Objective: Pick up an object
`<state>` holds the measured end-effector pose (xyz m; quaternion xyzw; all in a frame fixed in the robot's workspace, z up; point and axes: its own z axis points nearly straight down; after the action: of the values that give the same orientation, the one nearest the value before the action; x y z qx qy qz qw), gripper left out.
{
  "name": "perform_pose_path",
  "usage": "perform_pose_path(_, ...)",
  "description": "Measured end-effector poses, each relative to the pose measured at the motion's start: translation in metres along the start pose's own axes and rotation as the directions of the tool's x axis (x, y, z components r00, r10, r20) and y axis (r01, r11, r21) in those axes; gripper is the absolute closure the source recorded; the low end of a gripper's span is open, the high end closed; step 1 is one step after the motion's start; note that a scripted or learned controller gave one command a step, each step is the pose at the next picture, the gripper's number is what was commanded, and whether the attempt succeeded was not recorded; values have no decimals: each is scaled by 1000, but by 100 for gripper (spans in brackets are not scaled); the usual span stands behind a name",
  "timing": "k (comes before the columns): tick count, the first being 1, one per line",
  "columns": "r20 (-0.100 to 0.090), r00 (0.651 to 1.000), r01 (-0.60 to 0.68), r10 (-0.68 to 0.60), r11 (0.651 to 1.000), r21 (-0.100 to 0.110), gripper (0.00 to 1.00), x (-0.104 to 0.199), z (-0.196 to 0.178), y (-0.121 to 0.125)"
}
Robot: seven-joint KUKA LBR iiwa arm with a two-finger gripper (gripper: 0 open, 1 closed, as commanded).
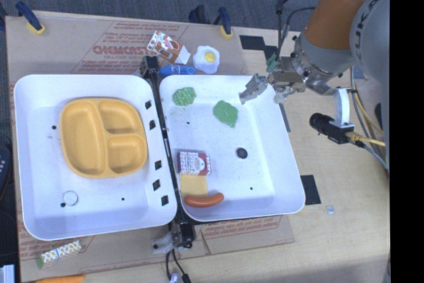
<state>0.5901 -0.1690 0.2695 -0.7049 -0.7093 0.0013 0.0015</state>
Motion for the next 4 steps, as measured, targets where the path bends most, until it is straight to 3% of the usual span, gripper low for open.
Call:
perform_pose_path(1,0,1000,-5,5,1000,2,0,14,94,26)
perform_pose_path(2,-1,967,254,-254,967,1,0,11,178,50)
perform_pose_path(3,-1,966,258,-258,966,2,100,12,167,50)
perform_pose_path(4,1,999,-42,42,999,-1,100,28,95,14)
